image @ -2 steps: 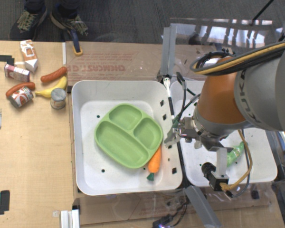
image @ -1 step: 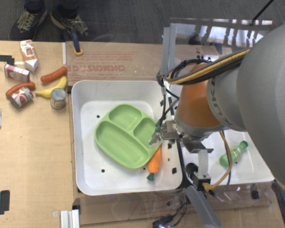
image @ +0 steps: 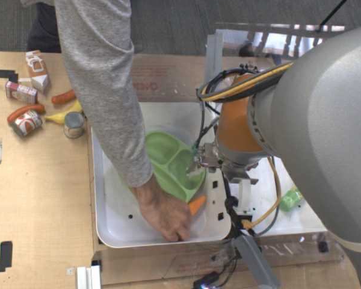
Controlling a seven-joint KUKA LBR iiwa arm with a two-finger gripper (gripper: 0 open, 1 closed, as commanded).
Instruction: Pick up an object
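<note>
Landmark: the left bin (image: 106, 224), a shallow white tray; all places below are given relative to it.
Bench clutter: well to the left of the left bin, on the wooden bench, lie a small carton (image: 36, 70), a can (image: 74, 124), a banana (image: 63, 115) and a red sausage-shaped item (image: 62, 97).
Person's arm: a grey-sleeved arm (image: 99, 71) reaches down from above the left bin and into it.
Person's hand: the hand (image: 161, 209) rests low in the left bin, fingers curled together near the front wall; whether it clamps anything cannot be told.
Green dish: a divided green dish (image: 171, 164) lies tilted in the middle of the left bin, just above the hand.
Orange piece: a small carrot-like piece (image: 196, 206) sits in the left bin, just right of the hand and touching the dish's lower edge.
Gripper: the gripper (image: 195, 164) sits at the right side of the left bin, against the dish's rim; its state cannot be told.
Green toy: a small green object (image: 289, 198) lies in the bin to the right of the left bin.
Step in hand: judged as reaching for an object, likely the dish or the orange piece.
Recommendation: wait until the hand withdraws, then descend squarely over one object, clear of the bin wall, and confirm a firm hold before lifting.
</note>
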